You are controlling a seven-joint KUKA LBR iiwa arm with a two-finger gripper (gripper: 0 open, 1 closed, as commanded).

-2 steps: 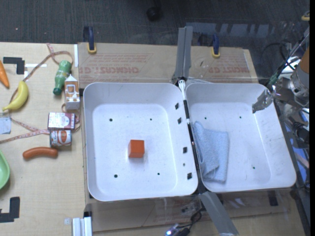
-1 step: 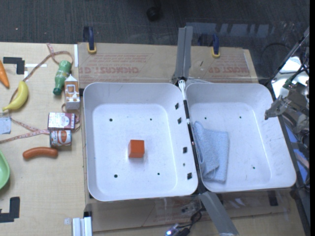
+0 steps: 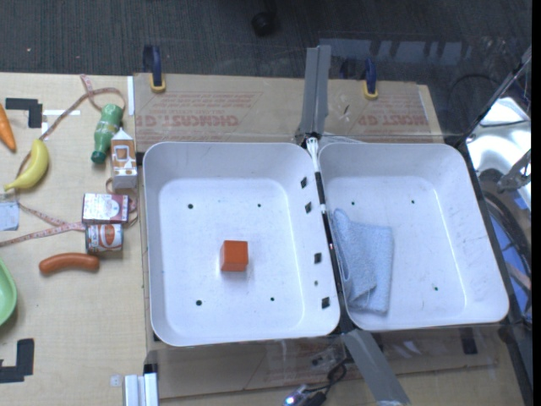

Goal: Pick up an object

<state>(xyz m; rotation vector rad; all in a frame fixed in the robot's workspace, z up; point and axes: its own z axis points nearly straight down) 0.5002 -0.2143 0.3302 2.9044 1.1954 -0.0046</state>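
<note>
Two candidates on offer. Orange block (image 3: 234,255) sitting flat on the floor of the bin on the view's left (image 3: 156,227), a little below centre, well apart from every wall. Grey-blue cloth (image 3: 366,269) crumpled in the bin on the view's right (image 3: 473,193), pushed up against the dividing wall.

Claw state: cannot tell, spread or pressed together, from this angle. Nothing lifted yet, by the look of it, so the approach is the step in hand.

Best bet, judging from here: the block. Rigid, square-sided, clear room all round. Come straight down over its middle, line up square across two opposite faces, not corner to corner, and go low enough to catch the sides rather than skate off the top edge. Close firmly, then lift straight up.

Cloth as second choice: soft, likely to slip, and awkward so close to the wall. Aim for the bunched fold nearest the bin's middle if going that way.

Banana (image 3: 30,167) and other toy food out on the counter (image 3: 59,328), outside both bins: leave alone.
</note>
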